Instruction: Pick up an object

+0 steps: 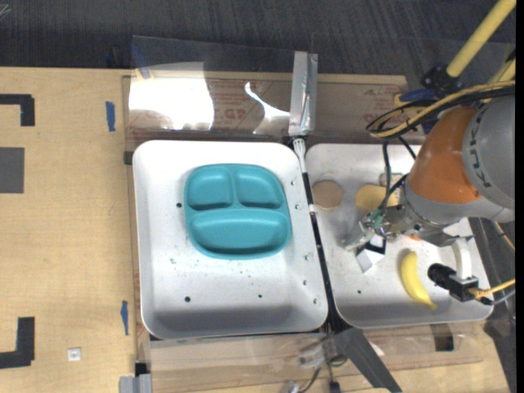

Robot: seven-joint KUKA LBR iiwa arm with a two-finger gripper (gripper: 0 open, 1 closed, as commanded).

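I see the gripper (372, 237) low in the right bin (344, 297), finger state I cannot tell, banana (416, 280) just beside it, long axis top-left to bottom-right, teal tray (237, 210) in the left bin (155, 244).

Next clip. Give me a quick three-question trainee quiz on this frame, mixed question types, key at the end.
1. True or false: the teal divided plate lies in the left bin.
2. Multiple choice: which bin is the gripper over? A) left bin B) right bin C) neither, it is above the cardboard
3. Fill in: the yellow fruit lying near the right bin's front edge, beside the arm, is a ______.

Key
1. True.
2. B.
3. Banana.
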